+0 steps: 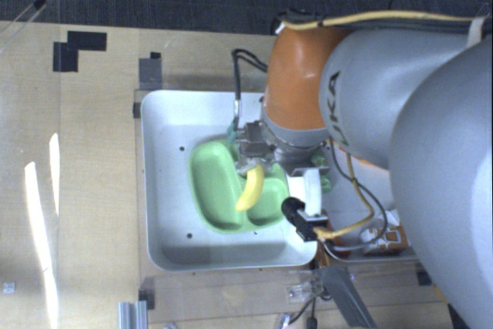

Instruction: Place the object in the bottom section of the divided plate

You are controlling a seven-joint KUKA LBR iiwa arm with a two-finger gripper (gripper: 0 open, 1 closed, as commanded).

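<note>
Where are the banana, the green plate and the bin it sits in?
banana [249, 189]: camera view, middle of the yellow curve.
plate [214, 182]: camera view, floor of its large left section.
bin [166, 166]: camera view, bare white floor left of the plate.

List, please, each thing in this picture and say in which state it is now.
divided plate: green, lying flat in the bin.
banana: yellow, over the plate's divider, just below the hand.
hand: above the plate, fingers not clear.
white bin: holds the plate.
arm: reaching over the bin.
</note>
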